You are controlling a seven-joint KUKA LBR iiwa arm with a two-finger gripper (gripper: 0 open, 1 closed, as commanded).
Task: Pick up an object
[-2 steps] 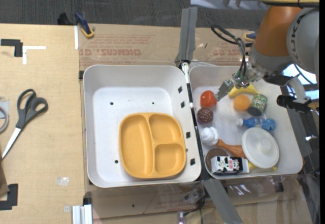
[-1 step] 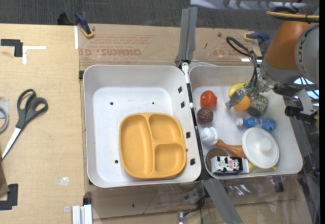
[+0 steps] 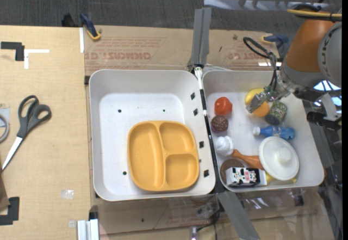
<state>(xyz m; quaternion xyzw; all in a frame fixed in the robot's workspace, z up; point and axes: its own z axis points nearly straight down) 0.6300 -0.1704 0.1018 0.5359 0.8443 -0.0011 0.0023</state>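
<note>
- The arm (image 3: 307,51), grey with an orange band, reaches into the right bin (image 3: 311,141) near its far right corner.
- The gripper (image 3: 265,98) sits low over a yellow and orange fruit-like object (image 3: 254,102) near the bin's far wall; the object appears to lie between the fingers, though whether they actually clench it I cannot tell.
- That yellow object's long axis runs roughly from the far wall toward the bin's middle, slightly slanted; its orange end points toward the near side.
- Just beside the gripper, toward the right wall, stands a small green-labelled can (image 3: 277,112), close enough to crowd the fingers.
- Below it lies a blue and white bottle (image 3: 276,132), its long axis across the bin, white cap toward the left wall.
- A red tomato-like ball (image 3: 223,105) lies near the left wall, with a dark brown ball (image 3: 219,123) just nearer and a small white object (image 3: 223,143) nearer again.
- A white round lidded bowl (image 3: 278,158) sits by the near right corner; an orange carrot-like piece (image 3: 247,157) lies beside it, slanting.
- A black and white carton (image 3: 244,177) lies along the near wall.
- The left bin (image 3: 103,124) carries a yellow three-compartment tray (image 3: 162,155), toward its near edge.
- On the bench (image 3: 49,190), well apart to the left, lie scissors (image 3: 26,122).
</note>
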